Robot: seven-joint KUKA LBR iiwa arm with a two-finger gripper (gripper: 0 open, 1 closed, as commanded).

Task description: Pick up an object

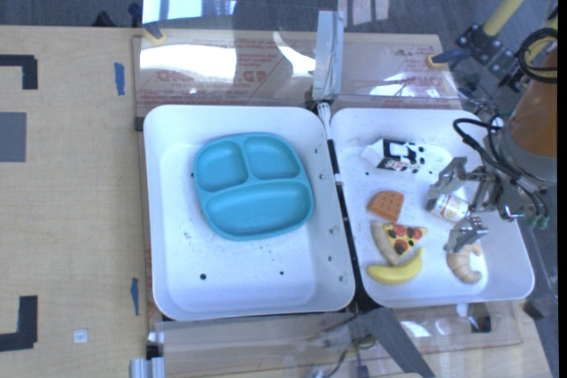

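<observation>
My gripper (458, 206) hangs low over the right side of the right bin (514, 288), reaching in from the right. Its two fingers stand wide apart, one fingertip (448, 176) toward the back and one toward the front, so it is open. A small pale object with an orange tint (451, 209) lies in the gap between them; I cannot tell whether either finger touches it. A croissant (467, 265) lies just in front of the front finger. Further left lie a waffle (386, 205), a pizza slice (398, 236) and a banana (395, 270). A black-and-white cow toy (403, 155) lies at the back.
The left bin (168, 217) holds a blue divided plate (252, 185). A raised rim between the two bins runs front to back. Cables and the arm's wrist crowd the right edge of the right bin.
</observation>
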